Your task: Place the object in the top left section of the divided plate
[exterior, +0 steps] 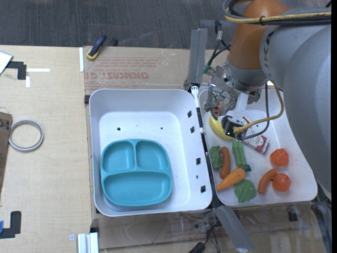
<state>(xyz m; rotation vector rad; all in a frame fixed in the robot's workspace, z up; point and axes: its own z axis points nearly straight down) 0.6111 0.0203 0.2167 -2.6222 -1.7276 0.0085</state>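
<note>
Yellow banana [215, 127], far-left corner of right bin [301, 168], just beside gripper [220, 105] (whether spread or closed cannot be told), carrot [231, 179] nearer the camera; teal divided plate [137, 172] in left bin [142, 121].

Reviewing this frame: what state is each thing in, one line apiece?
Divided plate: flat in the left bin, all sections empty.
Banana: lying in the right bin, partly hidden under the end effector.
End effector: low over the banana; grasp not discernible.
Carrot: lying loose in the right bin.
Tape roll: flat on the bench.
</note>
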